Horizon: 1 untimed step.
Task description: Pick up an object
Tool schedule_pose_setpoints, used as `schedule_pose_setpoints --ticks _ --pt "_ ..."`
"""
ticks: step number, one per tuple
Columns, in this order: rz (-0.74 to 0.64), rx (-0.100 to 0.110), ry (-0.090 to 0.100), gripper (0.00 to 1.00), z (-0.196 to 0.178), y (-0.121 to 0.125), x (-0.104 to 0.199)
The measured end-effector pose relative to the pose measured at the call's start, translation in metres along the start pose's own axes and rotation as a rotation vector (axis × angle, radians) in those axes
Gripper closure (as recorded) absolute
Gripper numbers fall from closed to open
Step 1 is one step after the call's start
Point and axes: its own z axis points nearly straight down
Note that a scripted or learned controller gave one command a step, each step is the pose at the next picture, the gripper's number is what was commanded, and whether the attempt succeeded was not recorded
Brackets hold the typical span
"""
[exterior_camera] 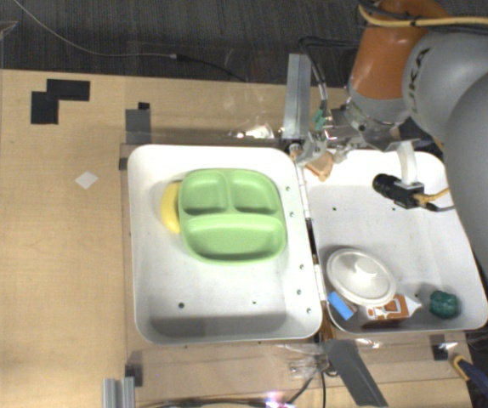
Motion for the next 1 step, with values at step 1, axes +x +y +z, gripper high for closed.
schedule_pose_setpoints --ticks 1 --pt "-0.006 -0.003 -0.002 1.00 -0.0110 0.0013 0.0001"
